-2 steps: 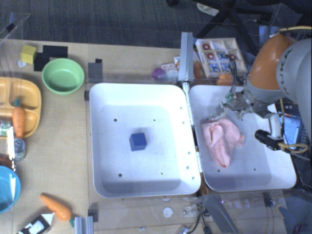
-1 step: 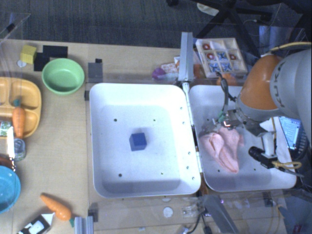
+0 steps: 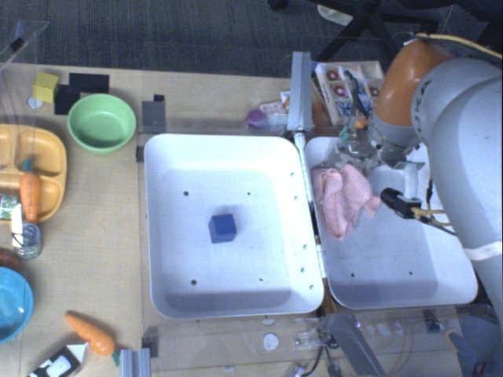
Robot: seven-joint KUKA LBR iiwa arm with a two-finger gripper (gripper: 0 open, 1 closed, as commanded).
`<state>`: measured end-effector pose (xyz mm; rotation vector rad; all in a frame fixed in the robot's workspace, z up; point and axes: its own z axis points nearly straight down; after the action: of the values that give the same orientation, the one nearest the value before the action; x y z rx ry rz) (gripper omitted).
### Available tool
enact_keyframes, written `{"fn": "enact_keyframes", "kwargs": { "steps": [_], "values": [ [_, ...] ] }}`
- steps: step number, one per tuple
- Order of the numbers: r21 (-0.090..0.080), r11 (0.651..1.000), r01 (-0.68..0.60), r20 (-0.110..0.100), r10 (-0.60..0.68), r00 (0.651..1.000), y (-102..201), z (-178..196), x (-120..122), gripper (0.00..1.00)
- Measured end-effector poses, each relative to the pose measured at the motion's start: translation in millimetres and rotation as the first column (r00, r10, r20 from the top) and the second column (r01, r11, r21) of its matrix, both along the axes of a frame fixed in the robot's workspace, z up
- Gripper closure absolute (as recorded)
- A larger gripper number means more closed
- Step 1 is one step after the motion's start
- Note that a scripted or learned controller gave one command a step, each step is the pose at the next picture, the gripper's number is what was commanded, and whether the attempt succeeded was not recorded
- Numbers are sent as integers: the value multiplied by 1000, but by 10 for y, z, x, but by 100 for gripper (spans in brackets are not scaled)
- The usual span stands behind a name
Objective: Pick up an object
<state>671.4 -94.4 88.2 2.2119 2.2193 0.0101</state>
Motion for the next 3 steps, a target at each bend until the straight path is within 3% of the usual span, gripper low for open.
{"fn": "enact_keyframes", "kwargs": {
  "steps": [1, 2, 3],
  "values": [
    [-2, 1000, -9, 5, 9, 1000, 16, 119, 16, 100],
    [-2, 1000, -9, 5, 9, 1000, 19, 119, 17, 0],
    [-3, 978, -209, 0, 209, 978, -300, 12, -483, 0]
  ]
}}
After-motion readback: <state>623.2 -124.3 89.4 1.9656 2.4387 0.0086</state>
